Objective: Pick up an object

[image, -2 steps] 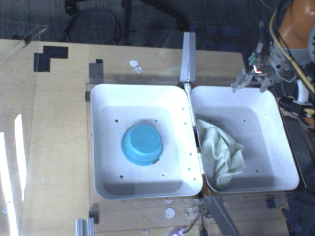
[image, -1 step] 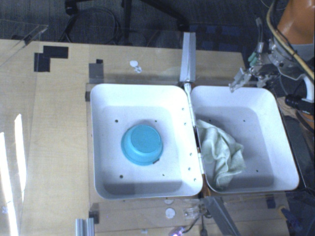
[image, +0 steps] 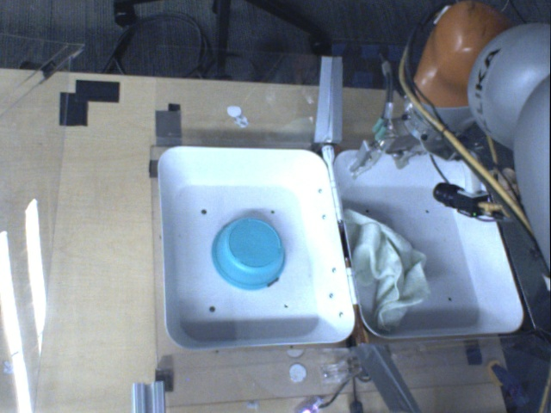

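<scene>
Cloth, pale green and crumpled, lies in the right bin against its left wall; blue bowl sits upside down in the left bin; farther back, the gripper hovers over the right bin's far-left corner, fingers released, grasping nothing.

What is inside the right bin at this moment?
A crumpled pale green cloth lies in the right bin, against its left wall. The bin floor under the cloth is covered, so anything beneath it cannot be seen.
</scene>
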Available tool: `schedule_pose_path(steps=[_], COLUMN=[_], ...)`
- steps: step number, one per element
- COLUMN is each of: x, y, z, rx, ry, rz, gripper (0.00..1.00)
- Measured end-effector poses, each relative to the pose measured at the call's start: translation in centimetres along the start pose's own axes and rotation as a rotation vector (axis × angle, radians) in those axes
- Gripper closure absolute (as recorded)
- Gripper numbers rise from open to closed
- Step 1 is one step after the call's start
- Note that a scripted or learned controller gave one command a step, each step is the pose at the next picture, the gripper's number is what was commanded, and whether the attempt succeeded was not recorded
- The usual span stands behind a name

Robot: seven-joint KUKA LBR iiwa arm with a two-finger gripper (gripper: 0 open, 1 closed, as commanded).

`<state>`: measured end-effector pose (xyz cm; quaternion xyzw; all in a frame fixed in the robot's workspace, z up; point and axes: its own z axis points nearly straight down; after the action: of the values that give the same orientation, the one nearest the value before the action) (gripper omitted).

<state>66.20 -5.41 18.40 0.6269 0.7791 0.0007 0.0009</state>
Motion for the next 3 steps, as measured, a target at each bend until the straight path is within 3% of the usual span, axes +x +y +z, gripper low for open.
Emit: schedule_pose_path(steps=[1, 2, 3], x=[4.6, 4.6, 10.1], y=[-0.7, -0.5, 3.0], z=[-0.1, -1.3, -0.1], rx=[-0.001, -0.007, -0.002], ry=[0.000, 0.000, 0.000], rz=[-0.007, -0.010, 0.287], gripper=[0.00, 1.00, 1.00])
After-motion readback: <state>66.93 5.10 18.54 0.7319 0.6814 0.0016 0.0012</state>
